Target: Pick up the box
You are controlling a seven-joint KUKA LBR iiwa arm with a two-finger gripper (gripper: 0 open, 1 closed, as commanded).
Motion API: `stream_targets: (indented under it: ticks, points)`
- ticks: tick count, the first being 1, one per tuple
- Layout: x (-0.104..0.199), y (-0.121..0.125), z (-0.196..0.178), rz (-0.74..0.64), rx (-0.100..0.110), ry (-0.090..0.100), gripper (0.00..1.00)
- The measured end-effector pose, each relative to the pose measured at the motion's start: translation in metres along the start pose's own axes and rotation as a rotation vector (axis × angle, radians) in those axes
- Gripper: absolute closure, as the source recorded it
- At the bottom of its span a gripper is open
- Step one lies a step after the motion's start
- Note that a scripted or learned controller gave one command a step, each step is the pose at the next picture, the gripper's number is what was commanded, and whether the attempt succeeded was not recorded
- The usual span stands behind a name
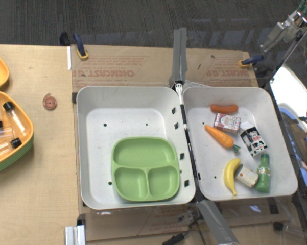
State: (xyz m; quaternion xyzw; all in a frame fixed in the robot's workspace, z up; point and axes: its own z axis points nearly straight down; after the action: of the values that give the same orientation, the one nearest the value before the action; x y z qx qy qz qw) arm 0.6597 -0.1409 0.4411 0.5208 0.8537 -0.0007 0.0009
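A small pink and white box (227,122) lies flat in the right bin (281,137), near its back middle. Just right of it a black and white carton (254,140) lies on its side. A red sausage (224,107) is behind the box and an orange carrot (219,136) touches its front left edge.
A banana (231,175), a small pale block (246,177) and a green bottle (263,173) lie at the right bin's front. The left bin (92,137) holds a green divided plate (145,168). Yellow trays with vials (2,131) sit at the far left of the bench.
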Motion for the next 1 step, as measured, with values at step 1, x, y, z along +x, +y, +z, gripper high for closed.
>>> stream_targets:
  ticks: [1]
  points:
    - [0.0385, 0.0196, 0.0004, 0.153, 0.002, 0.002, 0.00]
